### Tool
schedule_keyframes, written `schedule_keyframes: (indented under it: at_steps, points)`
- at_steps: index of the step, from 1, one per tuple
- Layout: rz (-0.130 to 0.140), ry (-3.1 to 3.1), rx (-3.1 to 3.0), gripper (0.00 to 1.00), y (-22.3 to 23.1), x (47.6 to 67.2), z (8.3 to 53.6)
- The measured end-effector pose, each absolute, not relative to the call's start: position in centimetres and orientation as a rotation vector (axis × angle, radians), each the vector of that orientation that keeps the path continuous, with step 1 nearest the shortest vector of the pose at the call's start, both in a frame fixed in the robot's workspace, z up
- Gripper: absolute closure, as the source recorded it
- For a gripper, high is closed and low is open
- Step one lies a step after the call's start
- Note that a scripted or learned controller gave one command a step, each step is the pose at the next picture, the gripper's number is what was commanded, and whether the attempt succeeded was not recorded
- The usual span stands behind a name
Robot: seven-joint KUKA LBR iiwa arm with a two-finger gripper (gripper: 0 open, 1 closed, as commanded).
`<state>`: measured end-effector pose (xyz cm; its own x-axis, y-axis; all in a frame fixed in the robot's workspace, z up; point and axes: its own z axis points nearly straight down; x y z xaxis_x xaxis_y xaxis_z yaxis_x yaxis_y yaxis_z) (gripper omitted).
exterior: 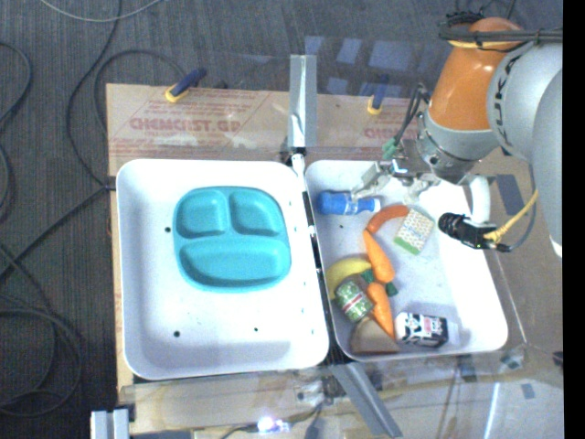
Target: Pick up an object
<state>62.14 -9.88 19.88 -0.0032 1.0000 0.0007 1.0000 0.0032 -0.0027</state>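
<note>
- Nearest, along the right bin's [494,332] near edge, lie a black-and-white can [422,328], a green-labelled jar [353,300] and a lower carrot [379,306].
- Mid-bin, the upper carrot [379,245] lies beside a checked packet [413,231].
- At the far edge, the hand [395,179] hovers spread open, holding nothing, above the blue bottle [347,204]; centre on it before descending.

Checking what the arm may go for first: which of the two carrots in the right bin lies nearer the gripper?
The upper carrot, curving just below the gripper. The lower carrot lies further down by the green can.
</note>
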Motion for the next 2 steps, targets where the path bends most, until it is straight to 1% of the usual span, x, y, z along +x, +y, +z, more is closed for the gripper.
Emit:
schedule_keyframes:
  at_steps: [1,2]
  points:
    - [-0.021,-1.992,-2.449,0.0,-15.0,60.8,10.4]
    - [-0.039,-1.838,-2.589,0.0,-12.3,54.5,10.0]
